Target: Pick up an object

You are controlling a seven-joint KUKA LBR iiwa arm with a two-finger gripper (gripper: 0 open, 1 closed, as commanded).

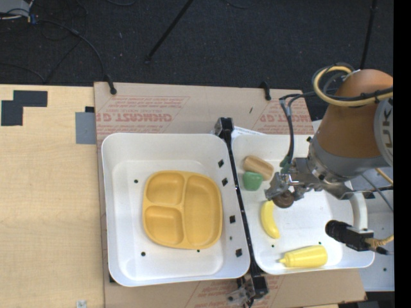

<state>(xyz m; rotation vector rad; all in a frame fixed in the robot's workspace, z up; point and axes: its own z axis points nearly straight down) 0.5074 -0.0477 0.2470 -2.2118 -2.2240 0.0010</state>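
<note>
Pincer (pixel 282 196) over right bin (pixel 308 265) | banana (pixel 269 219) just below-left | grip state: cannot tell

Two white bins (pixel 122 172) sit on brown cardboard (pixel 160 108) printed with faded red lettering. A yellow divided plate (pixel 182 209) lies in the left bin. In the right bin (pixel 308 213) are a yellow banana (pixel 269 220), a yellow bottle (pixel 303 256), a green piece (pixel 252 181) and a tan, bread-coloured piece (pixel 258 165). The arm (pixel 353 124) is grey with an orange band, ringed by a yellow cable (pixel 331 85). The bench top (pixel 45 197) is pale wood with grey and dark blue patches; the floor (pixel 192 31) behind is black.
</note>
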